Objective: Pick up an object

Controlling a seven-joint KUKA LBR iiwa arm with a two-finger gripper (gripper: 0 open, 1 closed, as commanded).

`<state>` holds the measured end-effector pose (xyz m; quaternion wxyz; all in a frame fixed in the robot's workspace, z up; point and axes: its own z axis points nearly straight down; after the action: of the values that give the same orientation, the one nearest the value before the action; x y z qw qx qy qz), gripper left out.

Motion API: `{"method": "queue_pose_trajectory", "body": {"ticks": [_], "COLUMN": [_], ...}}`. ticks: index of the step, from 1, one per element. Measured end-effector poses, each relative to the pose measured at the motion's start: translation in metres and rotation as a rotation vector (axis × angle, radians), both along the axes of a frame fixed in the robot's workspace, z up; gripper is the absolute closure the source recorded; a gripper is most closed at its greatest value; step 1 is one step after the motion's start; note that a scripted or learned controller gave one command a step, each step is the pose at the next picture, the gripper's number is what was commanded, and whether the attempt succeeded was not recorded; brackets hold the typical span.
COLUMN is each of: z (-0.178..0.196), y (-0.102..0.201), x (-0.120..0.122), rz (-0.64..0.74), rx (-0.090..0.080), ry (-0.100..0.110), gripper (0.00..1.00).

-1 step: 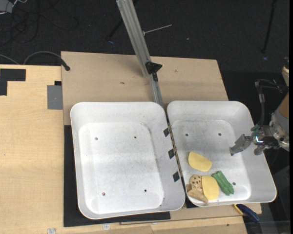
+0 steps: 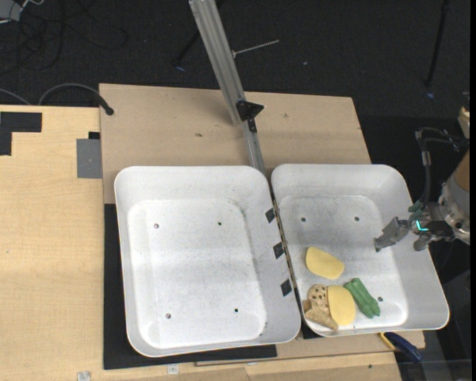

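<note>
Where I am: my gripper (image 2: 403, 235) hangs over the right edge of the right bin (image 2: 333, 182), about halfway between its far and near walls, with the arm coming in from the right.

Fingers: one grey finger points left toward the bin floor and another shows behind it; there is a gap between them and nothing in it, so I read them as spread and empty.

Targets: all in the near part of the right bin, left of me and nearer the camera.

Yellow lump (image 2: 324, 263): lying alone on bare floor, just right of the divider; rounded and smooth, probably light, maybe slippery.

Green piece (image 2: 362, 297): long and narrow, lying at a slant, touching the yellow block (image 2: 341, 305) on its left.

Spotted piece (image 2: 318, 303): tan with dark dots, pressed against the near left corner and against the yellow block; its material is hard to judge.

Best pick: the yellow lump, I'd say, since it has free space all round.

Where to hold: across its shorter width, fingers coming straight down on both sides.

Handling guess: small toy-like pieces, light, firm enough for a gentle squeeze.

Risk: the rounded sides could squirt out; the cluster pieces leave my fingers no room.

Left bin (image 2: 190, 189): white floor, not my concern now.
</note>
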<state>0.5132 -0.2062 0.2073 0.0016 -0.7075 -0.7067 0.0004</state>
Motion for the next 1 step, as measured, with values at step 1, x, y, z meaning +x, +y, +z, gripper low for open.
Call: {"method": "queue_pose_trajectory", "body": {"ticks": [1], "z": [-0.0436], "y": [-0.0015], "x": [0.0002], "rz": [0.001], "rx": [0.001], "ry": [0.004], "gripper": [0.00]}}
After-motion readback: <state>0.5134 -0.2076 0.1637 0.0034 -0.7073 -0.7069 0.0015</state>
